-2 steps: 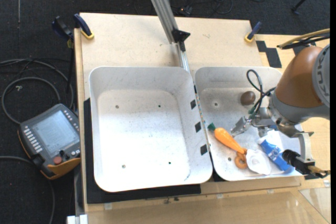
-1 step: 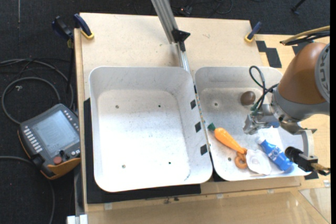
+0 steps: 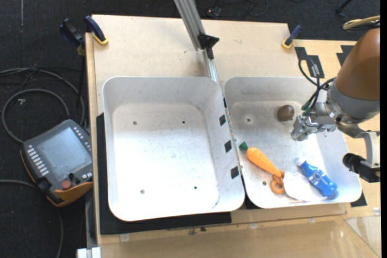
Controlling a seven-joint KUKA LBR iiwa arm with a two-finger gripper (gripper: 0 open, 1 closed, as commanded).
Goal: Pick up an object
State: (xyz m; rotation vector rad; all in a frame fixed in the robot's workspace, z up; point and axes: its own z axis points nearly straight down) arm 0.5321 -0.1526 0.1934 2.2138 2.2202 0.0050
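Gripper (image 3: 300,132) hangs just beside the brown ball (image 3: 285,112) in the right bin (image 3: 260,89); whether it is parted, I cannot tell. A nudge could roll the ball away.

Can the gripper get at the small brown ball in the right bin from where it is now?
Probably yes. The gripper hangs just right of the brown ball in the right bin, with bare floor around it; the carrot lies well clear.
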